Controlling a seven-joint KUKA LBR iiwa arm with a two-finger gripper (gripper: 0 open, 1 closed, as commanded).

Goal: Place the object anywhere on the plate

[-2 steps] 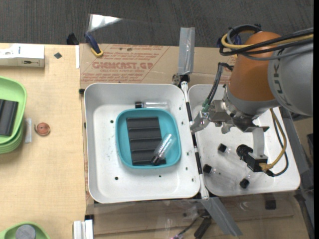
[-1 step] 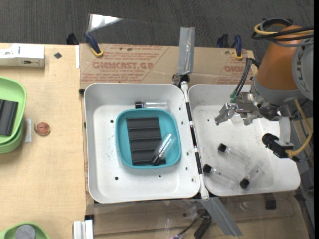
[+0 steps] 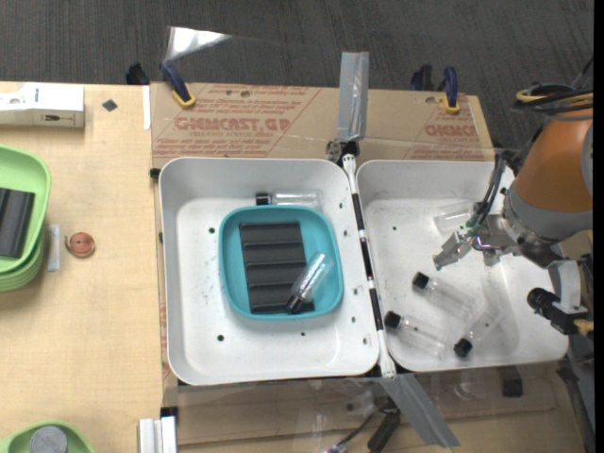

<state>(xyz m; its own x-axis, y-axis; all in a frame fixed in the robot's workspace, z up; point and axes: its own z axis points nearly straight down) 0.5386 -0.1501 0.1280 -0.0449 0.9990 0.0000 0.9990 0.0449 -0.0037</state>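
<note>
i count one teal plate (image 3: 233,286) far left of the gripper (image 3: 460,246), one vial (image 3: 307,282) lying on it; three vials (image 3: 436,291) below the jaws; jaw state i cannot tell.

The cardboard sheet (image 3: 311,121) behind the bins bears red lettering (roughly "CHEMCAST GP"), partly legible.

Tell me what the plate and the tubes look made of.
Plate: glossy teal plastic, probably, going by its even colour and soft sheen. Tubes, such as the one on the plate: clear plastic or glass, see-through, with black caps; I cannot tell which.
</note>
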